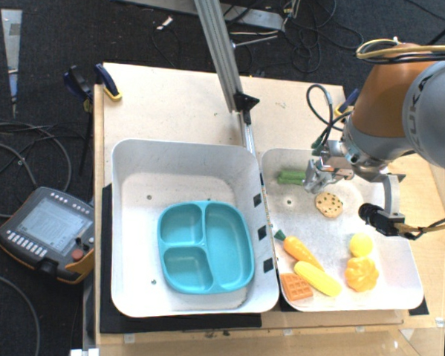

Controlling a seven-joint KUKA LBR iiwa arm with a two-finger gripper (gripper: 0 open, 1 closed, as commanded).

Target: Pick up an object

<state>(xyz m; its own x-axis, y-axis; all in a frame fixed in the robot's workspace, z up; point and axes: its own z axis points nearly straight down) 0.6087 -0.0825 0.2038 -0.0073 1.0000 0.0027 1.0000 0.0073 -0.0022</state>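
Two shallow white bins are carried side by side on the counter (174,104). A teal divided plate (204,247) lies in the left bin (124,205). The right bin (403,287) holds the candidate objects: a green piece (289,177) near its far left corner, a speckled cookie (329,205) toward the far edge, a carrot (300,250), a yellow corn-like piece (317,279) and a waffle (298,288) along the near left side, and a lemon (361,245) and a yellow lumpy item (361,274) toward the near right.

The pincer (319,175) is positioned low over the far part of the right bin, between the green piece and the cookie, just beside both. Whether it is released or clenched cannot be told from this angle; nothing is seen grasped.

The approach step is judged to be in hand, with no object yet lifted. For the next move, alignment over a single object is required, probably the cookie or the green piece, followed by descent, closure and a vertical lift. Contact with the neighbouring object is to be avoided.
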